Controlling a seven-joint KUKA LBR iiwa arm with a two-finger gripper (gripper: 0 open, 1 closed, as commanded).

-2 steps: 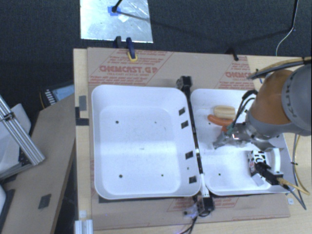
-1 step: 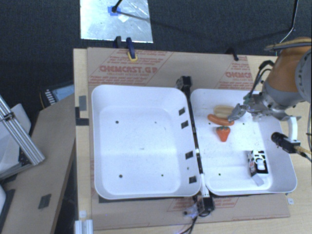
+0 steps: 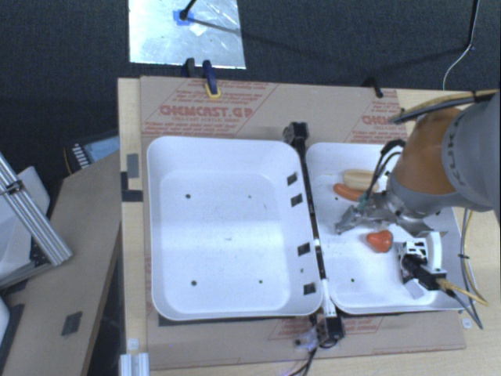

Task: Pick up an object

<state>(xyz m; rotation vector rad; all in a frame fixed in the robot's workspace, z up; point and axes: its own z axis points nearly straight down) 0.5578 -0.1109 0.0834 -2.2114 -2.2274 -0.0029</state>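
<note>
Jaws [image 3: 350, 219], state unclear, in right bin [image 3: 344, 288] beside red object [image 3: 380, 241].

Two shallow white plastic bins [image 3: 227, 233] sit on a tan cardboard sheet printed with red lettering [image 3: 205, 110]. In the right bin lie a small orange-red rounded object [image 3: 380, 241], a slim orange-red piece [image 3: 347, 191] and a pale beige oblong [image 3: 358, 178]. The grey arm wears an orange band [image 3: 423, 159]. A silver foil square [image 3: 186, 22] bears blue tape.
</note>
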